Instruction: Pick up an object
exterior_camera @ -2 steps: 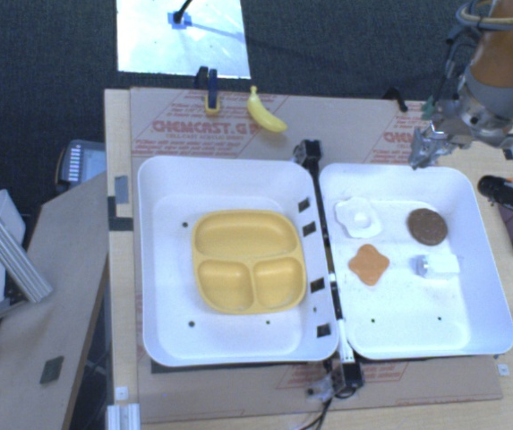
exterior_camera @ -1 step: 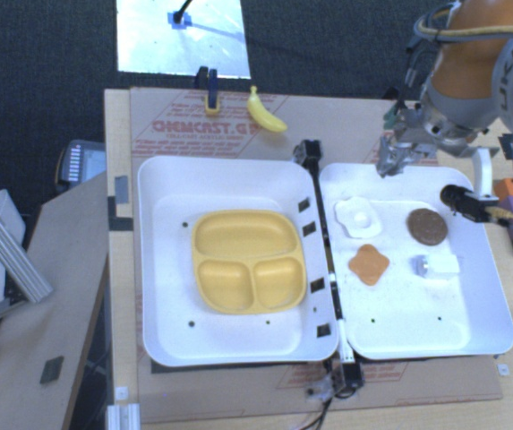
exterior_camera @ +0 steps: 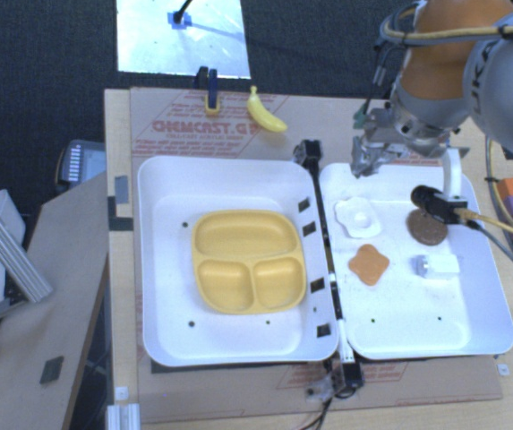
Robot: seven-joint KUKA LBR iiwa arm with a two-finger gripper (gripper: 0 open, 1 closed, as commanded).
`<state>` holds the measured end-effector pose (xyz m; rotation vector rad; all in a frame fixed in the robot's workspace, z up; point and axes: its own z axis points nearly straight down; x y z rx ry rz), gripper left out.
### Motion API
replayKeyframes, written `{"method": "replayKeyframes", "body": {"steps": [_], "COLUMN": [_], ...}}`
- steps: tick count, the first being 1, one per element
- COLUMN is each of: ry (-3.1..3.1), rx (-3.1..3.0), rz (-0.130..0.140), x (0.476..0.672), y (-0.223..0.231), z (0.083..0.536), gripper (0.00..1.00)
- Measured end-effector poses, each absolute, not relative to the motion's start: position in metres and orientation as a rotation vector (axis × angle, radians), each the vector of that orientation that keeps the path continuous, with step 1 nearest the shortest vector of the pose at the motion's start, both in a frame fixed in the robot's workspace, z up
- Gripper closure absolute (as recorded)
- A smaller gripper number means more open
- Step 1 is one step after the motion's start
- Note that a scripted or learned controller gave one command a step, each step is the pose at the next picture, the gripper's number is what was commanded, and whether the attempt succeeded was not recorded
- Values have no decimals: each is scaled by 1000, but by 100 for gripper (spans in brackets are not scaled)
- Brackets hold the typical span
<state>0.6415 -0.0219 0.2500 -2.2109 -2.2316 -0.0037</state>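
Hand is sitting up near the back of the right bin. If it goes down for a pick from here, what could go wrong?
1. The hand hangs by the back rim of the right shallow white bin; a straight descent might strike the rim instead of an item.
2. The nearest targets, the flat white egg-shaped piece and the flat orange-brown wavy piece, lie low on the bin floor, so a grasp may slide off or close on nothing.

We see a pale yellow tray in the white left bin, an orange piece, a white piece and a brown disc in the white right bin, a yellow banana
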Motion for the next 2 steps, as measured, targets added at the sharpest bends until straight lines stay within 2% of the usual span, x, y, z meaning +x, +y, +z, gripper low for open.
{"method": "replayKeyframes", "body": {"steps": [1, 2], "ry": [-2233, -2230], "rx": [-2211, -2212], "rz": [-5, -2], "x": [646, 636], "y": [34, 83], "z": [253, 237], "gripper": [100, 100]}}
